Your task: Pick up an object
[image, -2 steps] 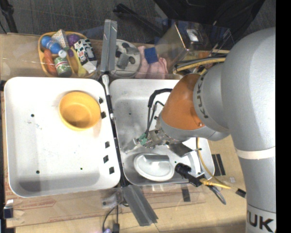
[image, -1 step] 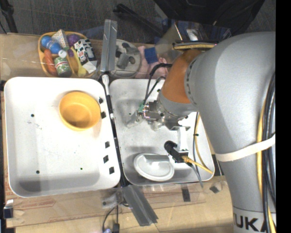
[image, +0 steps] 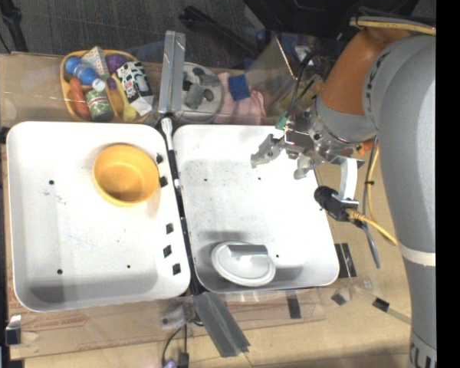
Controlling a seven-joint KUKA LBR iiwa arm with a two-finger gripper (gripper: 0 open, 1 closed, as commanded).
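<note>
Gripper (image: 280, 156) above right bin (image: 215, 198), white lid (image: 243, 264), yellow bowl (image: 126, 175), no legible writing

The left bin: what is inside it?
Inside the left bin lies one yellow bowl, near its far edge, open side up. The bowl looks hollow, with nothing inside it. What is under the bowl is covered and cannot be seen.
</note>
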